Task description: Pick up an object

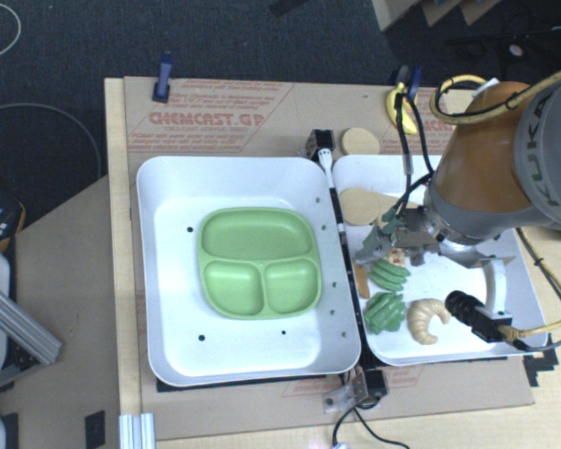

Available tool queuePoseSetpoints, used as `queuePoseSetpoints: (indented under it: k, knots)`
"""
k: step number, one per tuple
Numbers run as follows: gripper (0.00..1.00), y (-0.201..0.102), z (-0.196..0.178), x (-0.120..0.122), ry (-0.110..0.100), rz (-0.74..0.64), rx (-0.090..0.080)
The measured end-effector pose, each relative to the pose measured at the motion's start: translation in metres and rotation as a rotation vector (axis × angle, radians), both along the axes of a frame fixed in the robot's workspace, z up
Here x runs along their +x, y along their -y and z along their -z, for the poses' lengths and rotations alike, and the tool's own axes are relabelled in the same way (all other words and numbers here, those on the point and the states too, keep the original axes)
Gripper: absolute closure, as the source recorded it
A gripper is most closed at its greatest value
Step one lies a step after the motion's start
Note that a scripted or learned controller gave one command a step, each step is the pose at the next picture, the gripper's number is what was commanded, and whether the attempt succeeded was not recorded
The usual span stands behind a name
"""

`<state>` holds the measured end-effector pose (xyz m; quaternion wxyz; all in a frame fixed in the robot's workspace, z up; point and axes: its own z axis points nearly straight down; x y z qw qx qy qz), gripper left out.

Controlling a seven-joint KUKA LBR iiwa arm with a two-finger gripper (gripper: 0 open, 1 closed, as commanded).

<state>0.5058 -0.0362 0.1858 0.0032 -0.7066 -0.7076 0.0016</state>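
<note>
Ribbed green plastic leaf-shaped toy [389,275] sits in the right white bin [467,344], near its left wall, and I see the two-finger gripper [385,246] right over it, touching or just above; can't tell which. Finger opening is hidden by the wrist from here, so I can't tell its state or any hold. A second green ribbed piece [385,311] lies just below, a beige croissant-shaped toy [427,318] beside it. A green three-compartment plastic tray [259,261] sits in the left white bin [168,251].
</note>
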Motion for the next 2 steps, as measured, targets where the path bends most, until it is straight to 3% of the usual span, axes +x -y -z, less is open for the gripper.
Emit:
queuePoseSetpoints:
  k: [1,2]
  knots:
    - [0.00,-0.032,0.001,-0.028,0.002,-0.001,0.000]
    - [1.00,-0.030,-0.009,-0.026,0.006,0.002,-0.002]
